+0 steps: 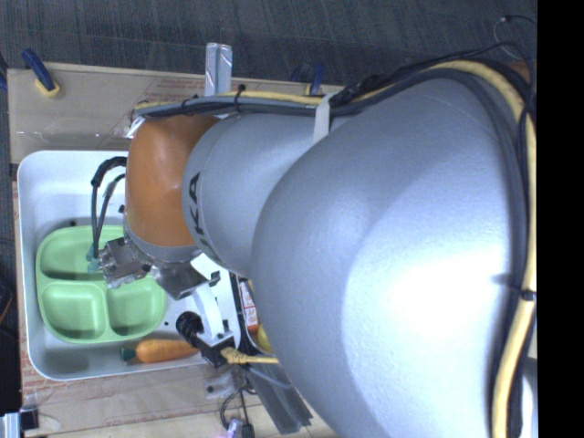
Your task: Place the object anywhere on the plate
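While the arm [365,245] is looming over the green plate [73,290], a carrot [164,350] is lying beside it; hand [117,267] state: cannot tell.

The big grey arm [365,245] covers most of the bench and hides the right bin. In the left bin [36,176], the green plate [78,286] fills the middle; an orange carrot [164,350] lies just beside the plate's near edge.
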Controlling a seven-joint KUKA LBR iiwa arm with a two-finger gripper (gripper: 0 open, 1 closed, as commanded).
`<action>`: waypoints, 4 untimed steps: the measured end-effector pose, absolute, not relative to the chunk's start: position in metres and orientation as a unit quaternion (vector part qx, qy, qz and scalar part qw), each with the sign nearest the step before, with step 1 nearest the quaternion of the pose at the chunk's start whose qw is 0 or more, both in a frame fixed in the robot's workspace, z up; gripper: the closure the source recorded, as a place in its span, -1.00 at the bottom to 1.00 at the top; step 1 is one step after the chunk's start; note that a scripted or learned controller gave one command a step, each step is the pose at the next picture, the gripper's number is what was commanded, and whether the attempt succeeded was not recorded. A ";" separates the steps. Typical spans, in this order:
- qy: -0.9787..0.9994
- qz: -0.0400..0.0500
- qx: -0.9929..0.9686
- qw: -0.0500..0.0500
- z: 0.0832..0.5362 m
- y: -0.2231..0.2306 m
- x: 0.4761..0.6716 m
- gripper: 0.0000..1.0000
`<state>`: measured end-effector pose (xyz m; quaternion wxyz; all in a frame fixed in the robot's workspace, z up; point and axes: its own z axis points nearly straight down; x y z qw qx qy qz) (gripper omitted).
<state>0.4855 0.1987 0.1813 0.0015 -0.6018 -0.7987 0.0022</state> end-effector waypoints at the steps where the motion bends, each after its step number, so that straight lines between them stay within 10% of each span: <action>1: -0.798 0.002 -0.602 0.002 0.181 0.198 0.486 -1.00; 2: -0.801 0.004 -0.599 0.003 0.190 0.199 0.485 1.00; 3: -0.801 0.004 -0.599 0.003 0.190 0.200 0.485 -1.00; 4: -0.804 0.005 -0.595 0.004 0.199 0.200 0.484 1.00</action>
